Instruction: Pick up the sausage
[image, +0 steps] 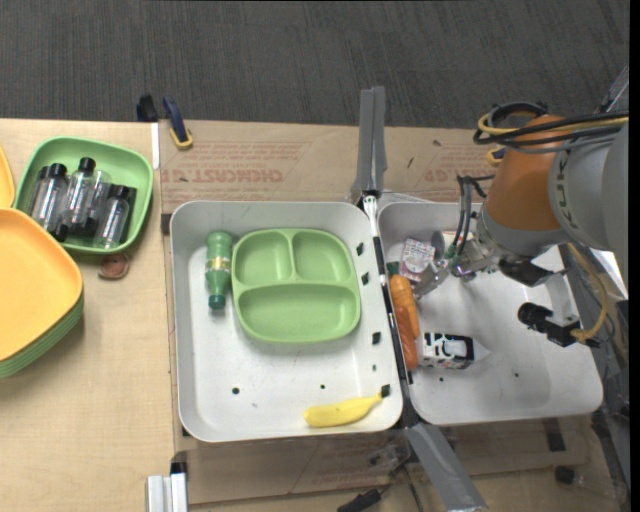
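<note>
The sausage (405, 320), long and orange-brown, lies in the right bin (520, 385) against its left wall, running front to back. My gripper (436, 275) hangs low in the same bin, just right of the sausage's far end and apart from it, below the arm's orange band (525, 185). Nothing can be seen held in it.
A crumpled silver wrapper (417, 254) lies beside the gripper, and a black-and-white packet (447, 348) sits right of the sausage. The left bin (200, 390) holds a green divided plate (296, 285), a green bottle (218, 268) and a banana (343, 410). A green tray of bottles (85, 195) and yellow plates (30, 290) stand far left.
</note>
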